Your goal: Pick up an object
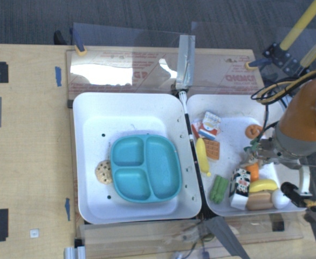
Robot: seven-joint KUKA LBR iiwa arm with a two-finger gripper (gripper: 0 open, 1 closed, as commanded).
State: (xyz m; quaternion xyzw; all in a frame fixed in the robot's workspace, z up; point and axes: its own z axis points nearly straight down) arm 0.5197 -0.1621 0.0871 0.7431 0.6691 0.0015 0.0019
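Observation:
My gripper (253, 156) hangs low over the right side of the right bin (231, 111), below the arm's orange band (304, 117). It sits just above a small orange piece (253, 170) and a black-and-white item (241, 181). Close by lie a yellow banana (263, 185), a brown loaf (258, 199) and a round orange fruit (252, 131). I see nothing lifted clear of the bin floor.
The right bin also holds a white-red carton (209, 124), a yellow cob (202, 155), a waffle (213, 150), a green piece (219, 189) and a white egg (281, 199). In the left bin (93, 117) are a teal divided plate (145, 167) and a cookie (103, 171).

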